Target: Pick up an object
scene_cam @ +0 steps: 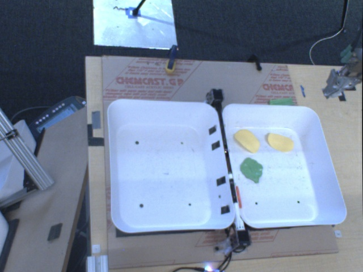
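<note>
Gripper sat at the frame's right edge, partly cut off and too small to read; couldn't tell finger state. It was up beyond the right bin, well apart from the contents. In that bin: two yellow pieces side by side near the far wall, green piece just below the left-hand yellow one. Left bin touched the right bin's left side. Yellow clamp and metal plate lay beyond the left bin

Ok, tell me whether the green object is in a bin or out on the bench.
In. The green object lies on the floor of the right bin, below the two yellow pieces.
</note>
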Available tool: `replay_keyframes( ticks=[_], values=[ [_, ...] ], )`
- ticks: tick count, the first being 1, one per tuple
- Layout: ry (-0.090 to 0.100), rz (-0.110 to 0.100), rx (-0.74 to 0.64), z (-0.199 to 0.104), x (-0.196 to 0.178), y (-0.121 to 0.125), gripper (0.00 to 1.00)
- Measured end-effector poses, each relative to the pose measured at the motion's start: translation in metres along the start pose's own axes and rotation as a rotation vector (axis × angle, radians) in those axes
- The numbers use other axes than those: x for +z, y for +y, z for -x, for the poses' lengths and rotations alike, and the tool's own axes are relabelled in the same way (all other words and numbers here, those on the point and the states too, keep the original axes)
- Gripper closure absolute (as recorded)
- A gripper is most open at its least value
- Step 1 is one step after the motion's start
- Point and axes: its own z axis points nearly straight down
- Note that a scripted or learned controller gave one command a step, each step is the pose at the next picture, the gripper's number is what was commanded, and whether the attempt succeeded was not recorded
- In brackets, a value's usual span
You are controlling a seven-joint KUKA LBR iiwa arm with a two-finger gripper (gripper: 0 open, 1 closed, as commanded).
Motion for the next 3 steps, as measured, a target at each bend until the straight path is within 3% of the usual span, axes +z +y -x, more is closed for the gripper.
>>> replay_keyframes(
  ticks=[1,2,3],
  values=[
    [-0.003,0.012,0.004,0.001,-0.15,-0.001,1.0],
    [0.002,-0.004,0.009,0.013,-0.16,-0.045,1.0],
    [0.003,-0.006,0.011,0.025,-0.16,-0.114,1.0]
  ],
)
